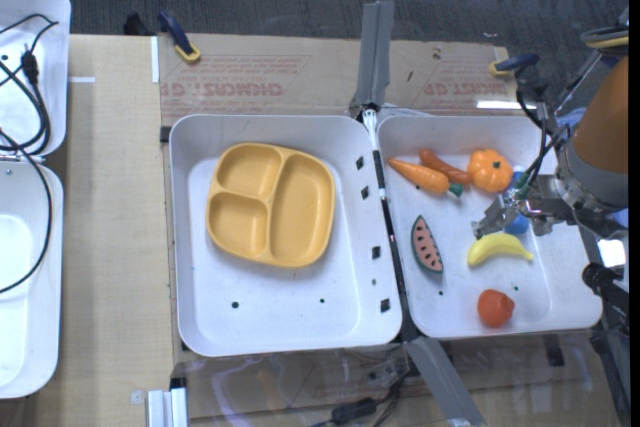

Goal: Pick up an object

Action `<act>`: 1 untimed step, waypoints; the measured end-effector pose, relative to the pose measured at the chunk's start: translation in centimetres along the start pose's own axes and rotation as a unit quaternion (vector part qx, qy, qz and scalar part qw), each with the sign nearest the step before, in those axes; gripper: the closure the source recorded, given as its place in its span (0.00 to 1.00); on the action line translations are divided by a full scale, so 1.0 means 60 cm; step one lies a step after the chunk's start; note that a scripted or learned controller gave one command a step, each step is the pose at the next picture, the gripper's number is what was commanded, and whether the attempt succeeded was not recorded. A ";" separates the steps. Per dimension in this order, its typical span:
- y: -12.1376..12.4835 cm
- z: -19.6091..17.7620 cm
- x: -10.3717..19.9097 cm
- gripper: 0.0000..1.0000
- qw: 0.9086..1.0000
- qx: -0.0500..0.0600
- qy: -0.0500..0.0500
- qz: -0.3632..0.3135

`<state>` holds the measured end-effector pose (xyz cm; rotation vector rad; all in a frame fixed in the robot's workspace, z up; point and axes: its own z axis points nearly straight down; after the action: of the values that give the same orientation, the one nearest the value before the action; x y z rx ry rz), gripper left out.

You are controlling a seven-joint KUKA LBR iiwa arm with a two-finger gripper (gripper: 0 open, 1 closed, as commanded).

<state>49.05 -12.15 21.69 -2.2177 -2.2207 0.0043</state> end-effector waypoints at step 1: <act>0.042 0.160 -0.066 0.00 1.000 0.000 0.000 0.002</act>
<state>51.51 -16.11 12.08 -2.2226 -2.2158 0.0039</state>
